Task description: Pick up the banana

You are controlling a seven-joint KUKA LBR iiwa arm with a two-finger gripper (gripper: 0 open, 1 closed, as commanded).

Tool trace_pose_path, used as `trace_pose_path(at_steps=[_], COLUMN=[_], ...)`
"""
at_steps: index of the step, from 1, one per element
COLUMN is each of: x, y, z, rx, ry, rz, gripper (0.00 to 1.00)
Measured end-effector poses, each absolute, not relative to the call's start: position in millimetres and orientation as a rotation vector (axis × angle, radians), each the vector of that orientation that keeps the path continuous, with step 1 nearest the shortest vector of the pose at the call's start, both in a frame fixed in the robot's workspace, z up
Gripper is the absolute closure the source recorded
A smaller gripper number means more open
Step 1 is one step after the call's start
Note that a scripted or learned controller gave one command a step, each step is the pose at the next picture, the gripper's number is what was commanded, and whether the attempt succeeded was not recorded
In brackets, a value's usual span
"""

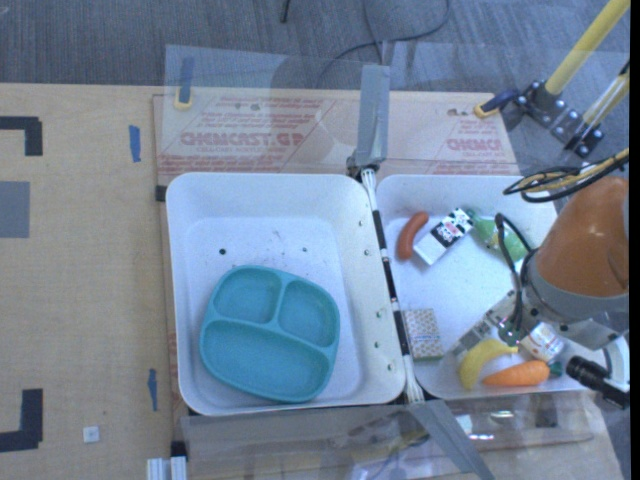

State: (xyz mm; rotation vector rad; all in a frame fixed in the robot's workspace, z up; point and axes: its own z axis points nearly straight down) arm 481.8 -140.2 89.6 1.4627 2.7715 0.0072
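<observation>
The yellow banana [477, 360] lies near the front edge of the right bin [455, 298], curved, with an orange carrot [515, 373] touching its right side. My gripper [508, 328] hangs just above and to the right of the banana's upper end, under the grey wrist and orange band [590, 243]. The arm's body hides the gripper's far side, and nothing shows as lifted off the bin floor.
The right bin also holds a red sausage [410, 235], a black-and-white box [446, 234], a green item [488, 232] and a tan square block [423, 332]. A teal divided plate [268, 333] lies in the left bin [200, 208]. Black cables run by the arm.
</observation>
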Motion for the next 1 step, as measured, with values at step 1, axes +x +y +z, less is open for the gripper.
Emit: trace_pose_path(at_steps=[1], x=[484.7], y=[-142.0], z=[101.1], rx=[1.463], ry=[2.759], rz=[0.012], gripper=[1.00])
